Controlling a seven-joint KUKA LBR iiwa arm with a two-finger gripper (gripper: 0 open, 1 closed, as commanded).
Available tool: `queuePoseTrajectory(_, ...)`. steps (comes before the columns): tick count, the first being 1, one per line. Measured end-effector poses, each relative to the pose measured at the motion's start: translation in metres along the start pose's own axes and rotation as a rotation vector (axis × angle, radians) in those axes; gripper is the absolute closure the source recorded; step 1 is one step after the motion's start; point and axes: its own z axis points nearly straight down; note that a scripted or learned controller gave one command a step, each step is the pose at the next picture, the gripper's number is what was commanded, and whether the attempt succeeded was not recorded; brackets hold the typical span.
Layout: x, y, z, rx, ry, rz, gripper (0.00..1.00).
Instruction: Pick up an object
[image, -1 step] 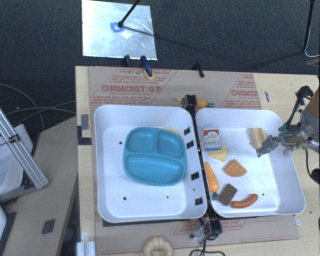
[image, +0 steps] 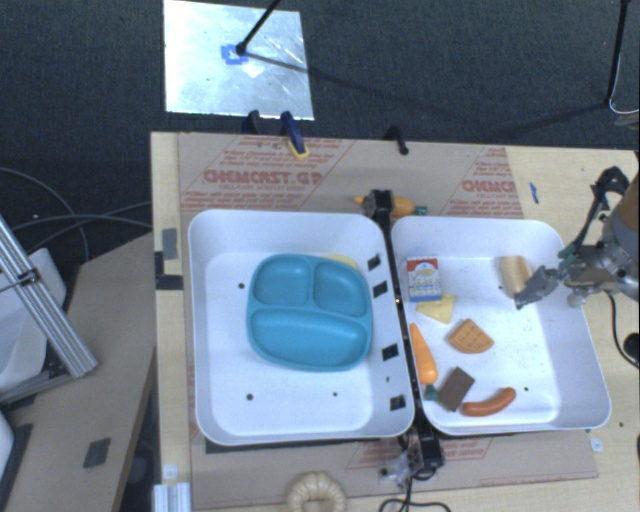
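Note:
The right bin (image: 590, 400) holds several toy foods: a small red, white and blue box (image: 424, 279), a yellow cheese wedge (image: 437, 309), an orange waffle piece (image: 469, 337), a carrot (image: 424, 355), a brown block (image: 456, 388), a sausage (image: 488, 402) and a tan bread roll (image: 514, 270). My gripper (image: 530, 290) reaches in from the right edge and hangs over the bin's upper right part. It is just right of and below the bread roll, and I see nothing held in it.
The left bin (image: 220, 400) holds a blue divided plate (image: 308, 310) with a yellow piece (image: 342, 261) peeking out behind it. An orange item (image: 401, 207) lies beyond the bins' far edge. A beige ring (image: 318, 492) sits at the bench's front.

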Motion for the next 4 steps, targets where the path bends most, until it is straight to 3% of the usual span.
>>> queuePoseTrajectory(1, -0.001, -0.009, 0.058, 0.005, 0.002, 0.003, 0.00)
queuePoseTrajectory(3, -0.005, 0.002, 0.147, 0.000, 0.005, 0.002, 0.00)
queuePoseTrajectory(4, -0.006, 0.005, 0.132, -0.011, 0.002, 0.002, 1.00)
